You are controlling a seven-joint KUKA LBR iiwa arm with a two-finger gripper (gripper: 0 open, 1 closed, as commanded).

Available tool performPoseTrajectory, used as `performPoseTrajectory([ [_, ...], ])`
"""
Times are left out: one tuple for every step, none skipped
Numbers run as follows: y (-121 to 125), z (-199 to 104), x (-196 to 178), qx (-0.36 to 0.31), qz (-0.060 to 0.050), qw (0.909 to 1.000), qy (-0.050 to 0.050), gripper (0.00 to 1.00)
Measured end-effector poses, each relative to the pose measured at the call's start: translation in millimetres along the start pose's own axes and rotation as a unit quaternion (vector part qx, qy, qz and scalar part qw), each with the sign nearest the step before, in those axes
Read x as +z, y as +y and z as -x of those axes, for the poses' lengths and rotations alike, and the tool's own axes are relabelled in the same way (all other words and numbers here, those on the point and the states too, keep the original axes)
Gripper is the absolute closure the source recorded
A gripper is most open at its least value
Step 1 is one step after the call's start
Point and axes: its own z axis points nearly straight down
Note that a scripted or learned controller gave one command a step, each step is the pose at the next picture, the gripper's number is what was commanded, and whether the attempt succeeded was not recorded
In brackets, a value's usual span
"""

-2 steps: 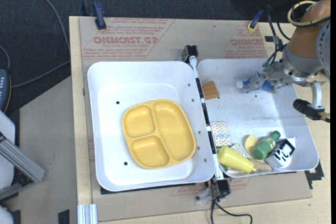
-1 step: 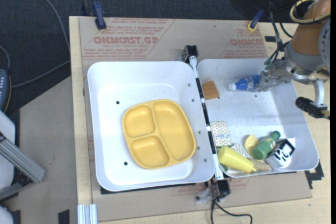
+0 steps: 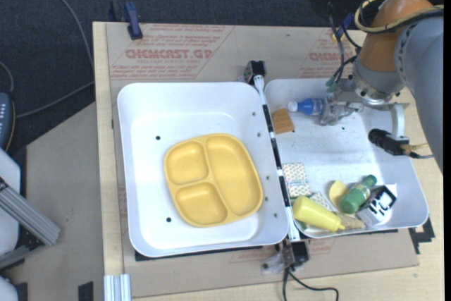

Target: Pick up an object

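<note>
Gripper [image 3: 331, 111] just right of blue bottle [image 3: 307, 107], touching; grip state can't tell.

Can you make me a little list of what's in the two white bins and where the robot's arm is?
left bin: yellow plate with three sections
right bin, far end: blue and white bottle, brown block
right bin, near end: yellow bottle, green bottle, patterned packet
tool: over the right bin's far end, beside the blue and white bottle
</note>
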Motion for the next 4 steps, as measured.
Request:
performPoseTrajectory([
  [0.2,-48.0,-0.7,0.0,0.0,1.0,-0.001,1.0],
  [-0.9,-47.4,-10.0,0.0,-0.002,1.0,-0.001,1.0],
  [-1.3,-47.3,-19.8,0.0,-0.002,1.0,-0.002,1.0],
  [-1.4,-47.1,-29.9,0.0,-0.001,1.0,-0.002,1.0],
])
